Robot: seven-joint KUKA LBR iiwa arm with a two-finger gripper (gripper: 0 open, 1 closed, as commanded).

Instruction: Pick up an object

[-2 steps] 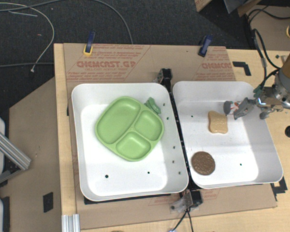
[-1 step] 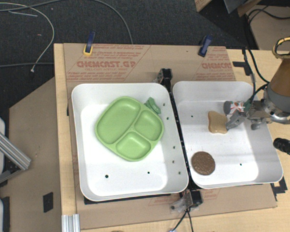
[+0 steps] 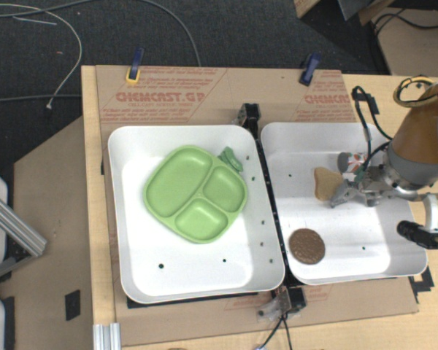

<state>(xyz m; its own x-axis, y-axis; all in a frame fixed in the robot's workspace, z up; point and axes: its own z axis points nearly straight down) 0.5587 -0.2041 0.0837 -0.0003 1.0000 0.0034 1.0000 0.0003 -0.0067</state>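
In the right bin (image 3: 365,265) lie a tan wedge-shaped piece (image 3: 323,183) and, nearer the front, a round dark brown disc (image 3: 306,245). My gripper (image 3: 340,180) is down low in this bin, pointing left from the grey wrist. It stands open, one finger (image 3: 344,160) behind the tan piece's right edge and the other in front of it. Whether the fingers touch the piece is unclear. A green divided plate (image 3: 196,193) rests in the left bin (image 3: 131,254), with a small dark green object (image 3: 232,159) at its upper right rim.
A black divider strip (image 3: 266,195) runs between the two bins. Cables (image 3: 365,111) hang over the right bin's far right corner. Blue clamps (image 3: 136,63) hold the cardboard base at the back edge.
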